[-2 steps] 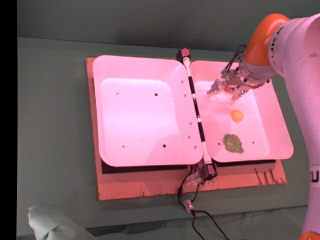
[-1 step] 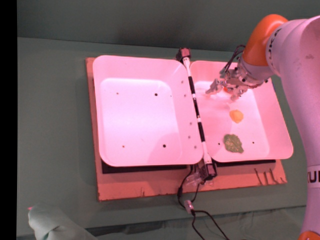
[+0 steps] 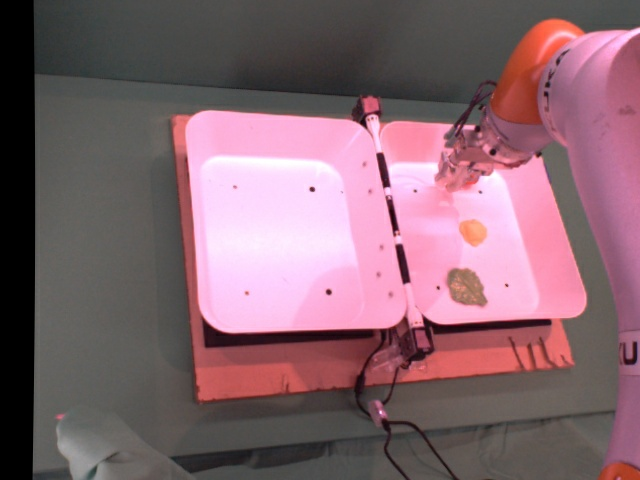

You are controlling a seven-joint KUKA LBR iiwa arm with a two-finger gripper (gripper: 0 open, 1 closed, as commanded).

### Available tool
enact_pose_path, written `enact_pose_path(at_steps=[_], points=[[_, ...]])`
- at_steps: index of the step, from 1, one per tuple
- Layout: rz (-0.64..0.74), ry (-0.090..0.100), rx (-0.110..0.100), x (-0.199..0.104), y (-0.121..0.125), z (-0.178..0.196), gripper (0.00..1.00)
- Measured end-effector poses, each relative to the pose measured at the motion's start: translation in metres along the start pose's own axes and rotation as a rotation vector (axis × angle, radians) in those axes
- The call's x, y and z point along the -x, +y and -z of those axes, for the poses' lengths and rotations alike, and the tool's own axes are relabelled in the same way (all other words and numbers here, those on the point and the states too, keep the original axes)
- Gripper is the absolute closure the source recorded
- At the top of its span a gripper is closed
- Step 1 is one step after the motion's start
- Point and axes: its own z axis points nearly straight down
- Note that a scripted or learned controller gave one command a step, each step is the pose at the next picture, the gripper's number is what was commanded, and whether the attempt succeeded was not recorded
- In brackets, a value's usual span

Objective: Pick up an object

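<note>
We list two shallow bins [image 3: 280, 218], white under pink light; a small round orange-yellow piece [image 3: 472, 231]; a crinkled green leaf-shaped piece [image 3: 466, 287]; a black-and-white banded rod [image 3: 392, 218]; a reddish-brown board [image 3: 300, 373].

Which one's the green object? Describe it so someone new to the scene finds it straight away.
Take the right bin, the one the arm reaches into. Along its near edge, close to the black-and-white divider bar, lies the green object, flat and ragged-edged. Its one neighbour, the orange object, lies farther back toward the gripper and is smaller and rounder.
</note>
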Motion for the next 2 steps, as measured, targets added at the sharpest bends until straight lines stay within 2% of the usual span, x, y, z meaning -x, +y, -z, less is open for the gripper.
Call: enact_pose_path(at_steps=[1,2], points=[[0.000,0.007,-0.023,0.011,0.004,0.063,1.00],[0.001,0.007,-0.023,0.017,0.012,0.112,1.00]])
